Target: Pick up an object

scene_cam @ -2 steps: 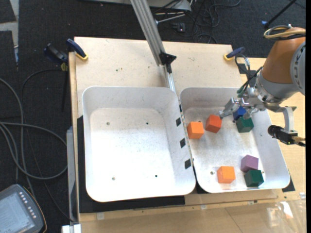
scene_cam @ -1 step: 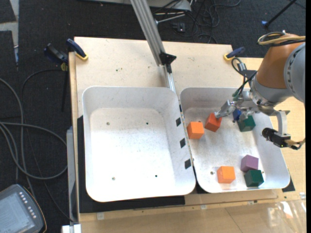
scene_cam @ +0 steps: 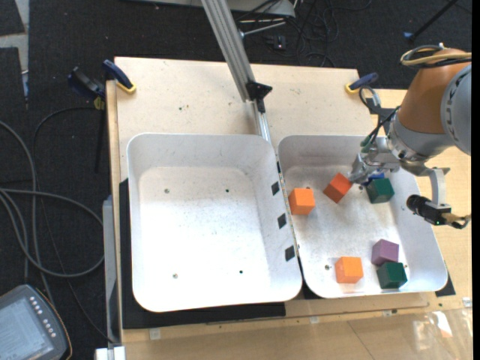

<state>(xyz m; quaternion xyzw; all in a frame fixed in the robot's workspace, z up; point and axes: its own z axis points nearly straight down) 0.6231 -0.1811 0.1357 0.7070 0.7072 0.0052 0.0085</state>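
The claw fingers blur together above a partly covered green block.

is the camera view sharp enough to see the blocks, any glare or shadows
Camera view: even, soft light, with mild glare on the left bin; the blocks cast short shadows. The orange block and purple block are a little soft but distinct; the gripper area is dark and cluttered.
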